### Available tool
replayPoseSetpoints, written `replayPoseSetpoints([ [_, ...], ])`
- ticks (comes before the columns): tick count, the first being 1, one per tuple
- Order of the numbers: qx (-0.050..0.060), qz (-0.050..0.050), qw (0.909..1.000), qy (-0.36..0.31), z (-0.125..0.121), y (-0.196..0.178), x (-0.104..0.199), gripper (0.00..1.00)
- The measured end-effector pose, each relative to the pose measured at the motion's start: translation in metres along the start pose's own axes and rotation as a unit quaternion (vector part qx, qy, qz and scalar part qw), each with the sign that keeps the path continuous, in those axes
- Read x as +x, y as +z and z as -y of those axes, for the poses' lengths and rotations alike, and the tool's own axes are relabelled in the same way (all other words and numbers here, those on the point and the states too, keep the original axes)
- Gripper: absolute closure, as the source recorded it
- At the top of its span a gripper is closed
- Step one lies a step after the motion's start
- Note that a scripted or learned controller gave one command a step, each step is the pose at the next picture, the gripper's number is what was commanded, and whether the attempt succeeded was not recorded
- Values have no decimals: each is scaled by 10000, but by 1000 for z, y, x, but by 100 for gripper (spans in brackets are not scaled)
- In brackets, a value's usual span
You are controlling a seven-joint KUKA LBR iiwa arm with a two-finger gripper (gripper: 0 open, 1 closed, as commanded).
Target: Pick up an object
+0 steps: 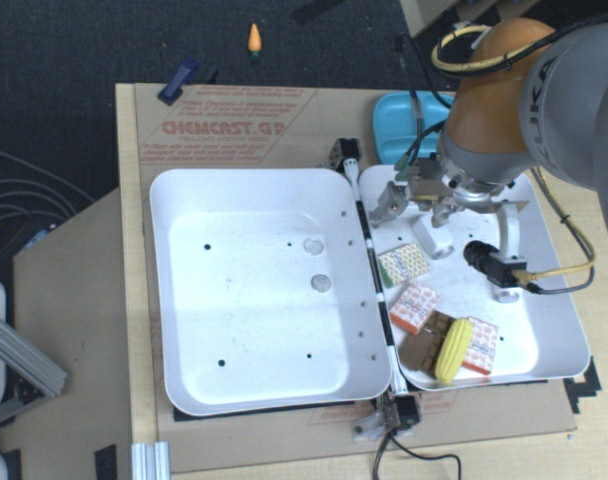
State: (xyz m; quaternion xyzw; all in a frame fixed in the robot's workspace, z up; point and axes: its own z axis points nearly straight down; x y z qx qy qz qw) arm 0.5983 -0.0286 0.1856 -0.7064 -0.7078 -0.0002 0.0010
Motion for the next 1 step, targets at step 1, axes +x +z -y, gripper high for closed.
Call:
replayPoseSetpoints([
  [1, 8, 4, 10000, 13, 70, 1, -16, 0],
])
